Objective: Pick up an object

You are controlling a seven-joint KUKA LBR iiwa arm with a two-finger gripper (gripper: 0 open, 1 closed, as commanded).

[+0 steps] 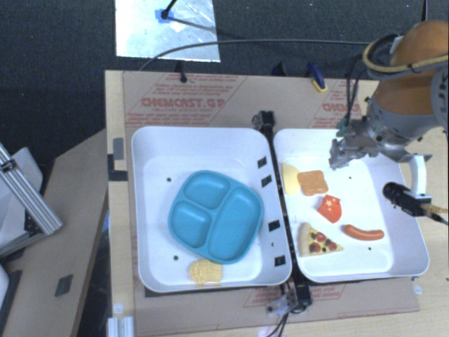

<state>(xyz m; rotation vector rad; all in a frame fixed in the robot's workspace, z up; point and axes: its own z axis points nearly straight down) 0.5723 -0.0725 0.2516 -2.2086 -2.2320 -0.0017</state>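
**Arm over right bin, toy food items lying untouched**

The tan wooden surface (91,181) carries two shallow white plastic bins side by side on a brown cardboard sheet (210,97). The grey arm with its orange band (414,48) reaches in from the right and hangs over the upper part of the right white bin (407,258). The left white bin (151,153) holds a blue three-compartment plastic tray (215,216), set at a tilt near the bin's middle, and a small yellow toy corn cob (205,271) just below the tray at the bin's front wall.

The tool (342,154) sits above the upper middle of the right bin; whether its fingers are apart or together I cannot tell at this angle. Nothing is seen held in it.

Right bin contents, all lying on the bin floor below and left of the tool:
- pale yellow toy cheese wedge (288,177), against the left wall;
- orange-brown toy toast slice (313,182), touching or just beside the cheese;
- toy pizza slice with red toppings (317,241), near the front left;
- red-orange toy sausage (363,233), right of the pizza;
- small red toy strawberry (330,208), between toast and pizza.
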